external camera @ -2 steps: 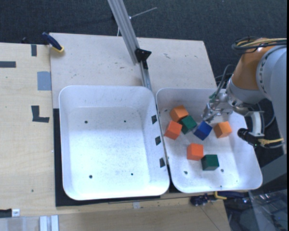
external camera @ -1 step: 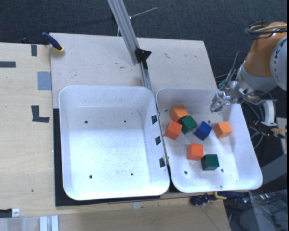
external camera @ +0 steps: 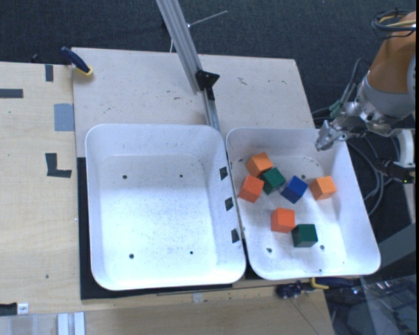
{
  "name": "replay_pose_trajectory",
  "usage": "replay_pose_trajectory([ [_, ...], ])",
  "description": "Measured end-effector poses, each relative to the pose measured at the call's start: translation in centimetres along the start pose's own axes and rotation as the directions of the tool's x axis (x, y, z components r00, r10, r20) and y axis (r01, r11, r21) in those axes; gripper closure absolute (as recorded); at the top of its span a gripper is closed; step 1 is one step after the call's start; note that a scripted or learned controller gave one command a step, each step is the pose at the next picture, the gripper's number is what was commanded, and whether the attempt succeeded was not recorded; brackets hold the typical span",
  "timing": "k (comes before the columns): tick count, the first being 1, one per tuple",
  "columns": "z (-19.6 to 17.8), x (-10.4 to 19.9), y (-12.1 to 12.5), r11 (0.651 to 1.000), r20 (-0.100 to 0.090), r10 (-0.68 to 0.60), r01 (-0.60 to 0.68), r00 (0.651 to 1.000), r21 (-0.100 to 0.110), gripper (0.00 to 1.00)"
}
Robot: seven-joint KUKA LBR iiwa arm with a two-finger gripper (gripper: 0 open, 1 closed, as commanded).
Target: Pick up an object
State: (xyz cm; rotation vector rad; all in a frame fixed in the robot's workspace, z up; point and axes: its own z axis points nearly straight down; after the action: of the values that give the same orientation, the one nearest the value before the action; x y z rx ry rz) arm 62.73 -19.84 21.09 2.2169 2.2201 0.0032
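The tool (external camera: 326, 137) hangs over the right bin's (external camera: 356, 208) far rim; its opening I cannot tell; the nearest orange block (external camera: 322, 186) lies just below it.

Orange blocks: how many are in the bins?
4, all in the right bin: one at the cluster's top, one at its left, one nearest the right wall, one lower middle. None looks hidden.

Seven small cubes lie loose in the right bin (external camera: 349, 208): an orange cube (external camera: 260, 163) by a dark green cube (external camera: 273, 179), another orange (external camera: 251, 188) just left of that. A blue cube (external camera: 294, 188) sits beside a paler orange cube (external camera: 322, 187). Nearer the front lie an orange-red cube (external camera: 283, 220) and a second green cube (external camera: 304, 235), close together.
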Motion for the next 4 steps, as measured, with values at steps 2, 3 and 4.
replay_pose_trajectory([
  [2, -3.8, 5.3, 1.2, 1.000, -0.002, -0.005, 0.005, 1.000, 0.005, 1.00],
  [3, -4.3, 11.4, 1.2, 1.000, -0.003, -0.006, 0.006, 1.000, 0.006, 1.00],
  [4, -4.5, 17.2, 0.5, 1.000, -0.003, -0.006, 0.006, 1.000, 0.006, 1.00],
])
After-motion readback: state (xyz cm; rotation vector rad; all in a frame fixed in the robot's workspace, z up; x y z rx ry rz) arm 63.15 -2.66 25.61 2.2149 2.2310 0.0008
